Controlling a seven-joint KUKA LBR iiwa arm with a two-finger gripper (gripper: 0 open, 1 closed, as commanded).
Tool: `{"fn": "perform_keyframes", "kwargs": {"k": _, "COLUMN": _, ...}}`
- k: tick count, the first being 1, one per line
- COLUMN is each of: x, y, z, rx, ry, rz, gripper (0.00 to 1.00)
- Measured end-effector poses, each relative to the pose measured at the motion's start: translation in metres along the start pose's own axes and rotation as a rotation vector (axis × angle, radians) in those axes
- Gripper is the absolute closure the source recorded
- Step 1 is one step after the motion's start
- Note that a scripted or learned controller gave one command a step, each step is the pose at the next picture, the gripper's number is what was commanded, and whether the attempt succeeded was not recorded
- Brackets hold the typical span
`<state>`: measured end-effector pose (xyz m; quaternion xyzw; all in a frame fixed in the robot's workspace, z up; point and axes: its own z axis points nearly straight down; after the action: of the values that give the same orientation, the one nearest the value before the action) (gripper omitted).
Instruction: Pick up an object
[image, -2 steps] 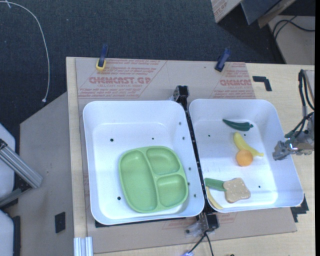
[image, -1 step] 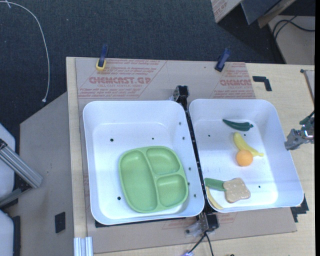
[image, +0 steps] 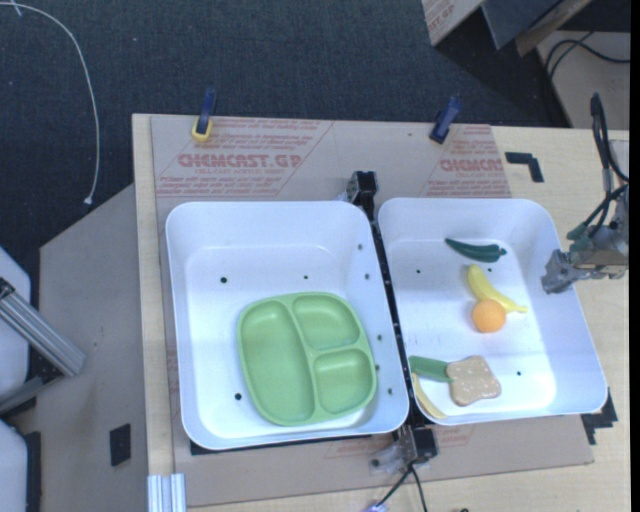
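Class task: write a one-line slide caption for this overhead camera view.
Gripper at right bin's edge; banana, orange, toast inside; green tray in left bin.

Two white bins: left bin, right bin. In the left, a pale green divided plate. In the right, a dark green pepper, yellow banana, orange ball, tan toast slice speckled brown, a second dark green piece. Light tan table with red lettering at the far edge; blue clamp with yellow tip, dark blue clamp.
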<state>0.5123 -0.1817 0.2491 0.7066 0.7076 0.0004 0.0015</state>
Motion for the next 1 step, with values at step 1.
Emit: {"fn": "perform_keyframes", "kwargs": {"k": 1, "x": 0.0460, "y": 0.0094, "z": 0.0116, "rx": 0.004, "ry": 0.004, "rz": -0.004, "gripper": 1.00}}
